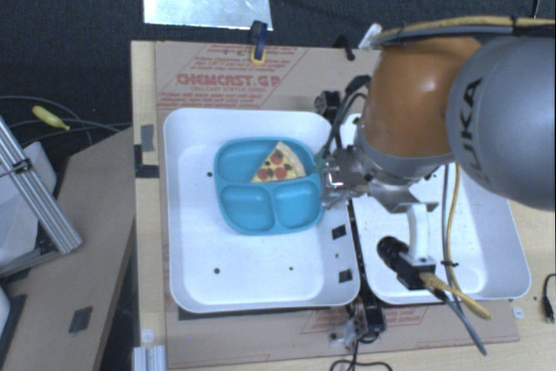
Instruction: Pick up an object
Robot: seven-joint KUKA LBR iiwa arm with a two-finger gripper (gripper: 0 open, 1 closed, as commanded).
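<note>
We read "CHEMCAST GP" in red on the brown sheet (228,74); the grey arm (512,126) shows "UKA".

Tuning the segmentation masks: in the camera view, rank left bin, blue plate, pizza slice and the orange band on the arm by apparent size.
1. left bin
2. orange band, though the arm is nearer the camera, which inflates it
3. blue plate, possibly on par with the band
4. pizza slice

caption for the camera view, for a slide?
KUKA arm reaching over two white bins; left bin holds a blue divided plate with a toy pizza slice.
</note>
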